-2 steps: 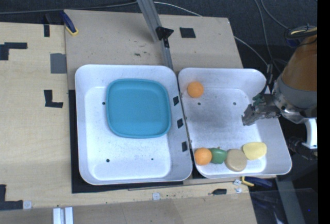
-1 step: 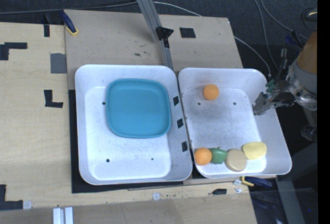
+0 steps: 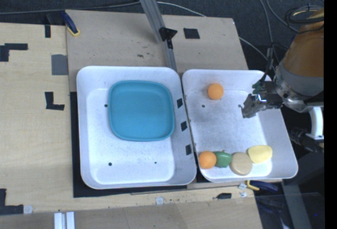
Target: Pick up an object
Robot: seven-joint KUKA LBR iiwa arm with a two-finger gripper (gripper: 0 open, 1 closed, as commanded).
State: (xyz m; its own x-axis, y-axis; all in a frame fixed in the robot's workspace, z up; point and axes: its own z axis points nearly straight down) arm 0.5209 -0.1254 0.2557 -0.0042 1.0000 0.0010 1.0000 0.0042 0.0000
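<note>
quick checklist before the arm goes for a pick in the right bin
1. Gripper over the right bin: ok.
2. Nothing between its fingers: ok.
3. Lone orange ball has free space around it: ok.
4. Front row, orange ball, green piece, beige piece, yellow piece, spaced for a clean pick: not ok, crowded.
5. Finger opening: cannot tell.

Tool (image 3: 249,108) hangs over the right bin (image 3: 231,128) — orange ball (image 3: 215,91) nearby.
</note>
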